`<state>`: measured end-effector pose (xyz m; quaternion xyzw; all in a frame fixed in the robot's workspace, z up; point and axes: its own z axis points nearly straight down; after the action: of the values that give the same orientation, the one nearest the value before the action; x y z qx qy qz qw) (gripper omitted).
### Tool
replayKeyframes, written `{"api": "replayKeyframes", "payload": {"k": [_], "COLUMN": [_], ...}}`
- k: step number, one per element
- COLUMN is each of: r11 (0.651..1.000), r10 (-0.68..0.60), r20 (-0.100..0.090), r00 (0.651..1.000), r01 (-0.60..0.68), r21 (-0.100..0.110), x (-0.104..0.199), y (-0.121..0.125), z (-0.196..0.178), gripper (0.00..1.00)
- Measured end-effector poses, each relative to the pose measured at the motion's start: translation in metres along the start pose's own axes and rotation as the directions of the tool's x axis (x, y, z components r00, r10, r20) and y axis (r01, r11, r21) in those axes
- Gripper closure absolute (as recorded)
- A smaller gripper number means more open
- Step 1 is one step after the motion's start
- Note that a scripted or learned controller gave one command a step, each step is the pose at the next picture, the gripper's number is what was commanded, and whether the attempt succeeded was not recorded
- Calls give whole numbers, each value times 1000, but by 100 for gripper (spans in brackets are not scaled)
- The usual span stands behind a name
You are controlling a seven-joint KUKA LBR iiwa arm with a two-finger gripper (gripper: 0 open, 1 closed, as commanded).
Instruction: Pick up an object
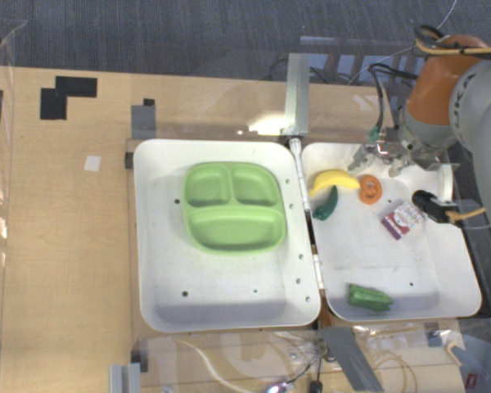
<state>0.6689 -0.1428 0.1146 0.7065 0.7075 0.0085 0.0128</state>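
On the worktop the left bin holds a green divided plate, and the right bin holds the things to pick: a banana touching a dark green piece near the left wall, an orange ring, a small packet and a green vegetable near the front edge. The jaws hang over the far edge of the right bin, just beside the orange ring and the banana. I cannot tell their state, and nothing is seen between them.
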Motion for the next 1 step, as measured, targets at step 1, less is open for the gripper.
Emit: {"api": "replayKeyframes", "payload": {"k": [1], "r11": [995], "r10": [-97], "r20": [-6], "r00": [995], "r01": [97], "r21": [21], "x": [-10], "y": [4], "z": [-67], "gripper": [0]}}
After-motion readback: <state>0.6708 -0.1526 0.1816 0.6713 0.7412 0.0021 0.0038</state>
